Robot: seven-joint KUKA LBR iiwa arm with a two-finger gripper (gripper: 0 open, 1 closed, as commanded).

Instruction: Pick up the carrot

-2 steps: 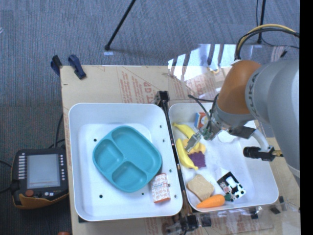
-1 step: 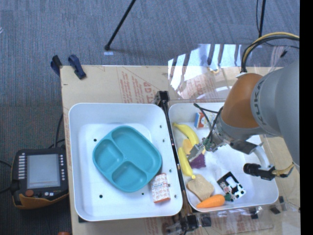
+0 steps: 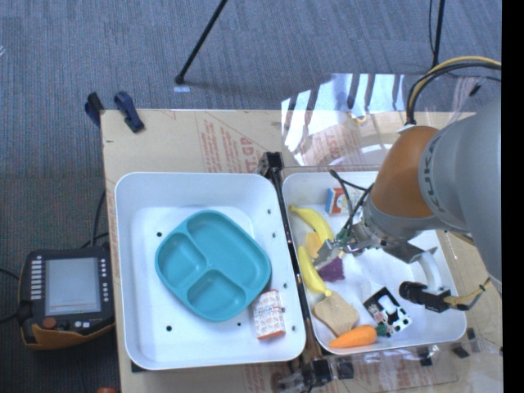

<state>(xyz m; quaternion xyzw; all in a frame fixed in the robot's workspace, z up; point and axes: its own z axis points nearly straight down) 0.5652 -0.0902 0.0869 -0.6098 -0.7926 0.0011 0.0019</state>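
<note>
Lying near right bin front rim: carrot. Gripper above bananas; whether it is closed cannot be told. Carton print illegible.

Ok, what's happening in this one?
A grey robot arm reaches from the right into the right bin, its end effector low over the bananas and a purple item near the bin's left side. The carrot lies untouched at the front edge, beside a slice of bread. The left bin holds a teal divided plate and a small packet.
</note>
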